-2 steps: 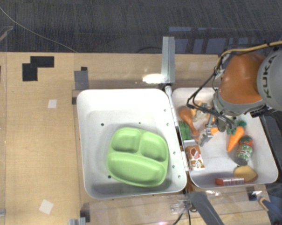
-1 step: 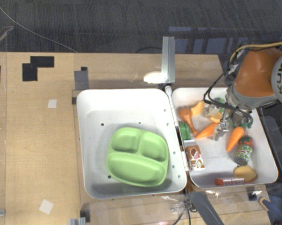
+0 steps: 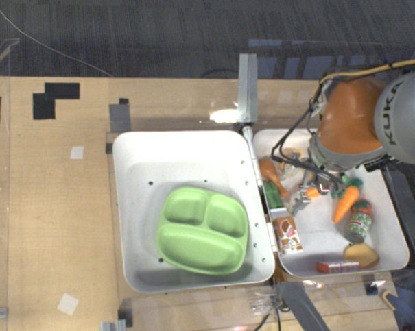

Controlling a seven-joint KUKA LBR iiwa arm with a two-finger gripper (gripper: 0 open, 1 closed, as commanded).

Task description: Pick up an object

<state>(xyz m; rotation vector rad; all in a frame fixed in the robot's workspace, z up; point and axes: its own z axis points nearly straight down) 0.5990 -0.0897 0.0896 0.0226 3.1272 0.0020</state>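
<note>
- The left bin point(image 3: 133, 199) is white, and a green tray point(image 3: 203, 229) with three hollows lies in it, a bit tilted.
- A thin wall splits the two bins. Just right of it, a small red and white packet point(image 3: 287, 235) leans on the left side of the right bin point(image 3: 397, 252).
- Near the top left of that bin lies a brownish orange thing point(image 3: 271, 174). I cannot tell what it is.
- The gripper point(image 3: 309, 189) hangs low over the middle of the right bin, under the arm's orange band point(image 3: 349, 117). I see nothing in it. I cannot tell how wide it is.
- Just right of the gripper lies a toy carrot point(image 3: 344, 202), tilted.
- Below the carrot is a small bottle point(image 3: 359, 222) with a red and green label.
- At the bottom sit a tan lump point(image 3: 361, 254) and a red stick point(image 3: 337, 266).
</note>
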